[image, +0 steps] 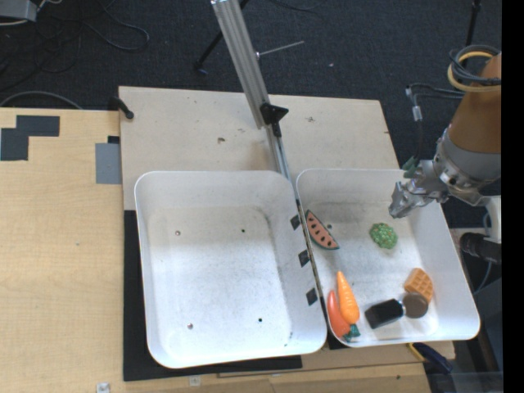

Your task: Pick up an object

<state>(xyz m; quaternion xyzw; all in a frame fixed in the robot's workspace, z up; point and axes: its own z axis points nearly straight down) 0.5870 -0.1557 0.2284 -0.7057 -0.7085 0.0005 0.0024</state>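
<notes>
Right bin (458, 318), near edge: black block (383, 313) touching brown piece (415, 304), waffle (418, 282) just behind; carrot (347, 296) beside red piece (335, 311). Farther back: watermelon slice (321, 231) by the divider, green broccoli (382, 236). Gripper (400, 205) hovered above the broccoli, nothing held; finger state: cannot tell.

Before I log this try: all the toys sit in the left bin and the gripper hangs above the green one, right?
Not quite: the camera view shows the toys in the right bin, not the left. The gripper does hang above the green toy.
</notes>
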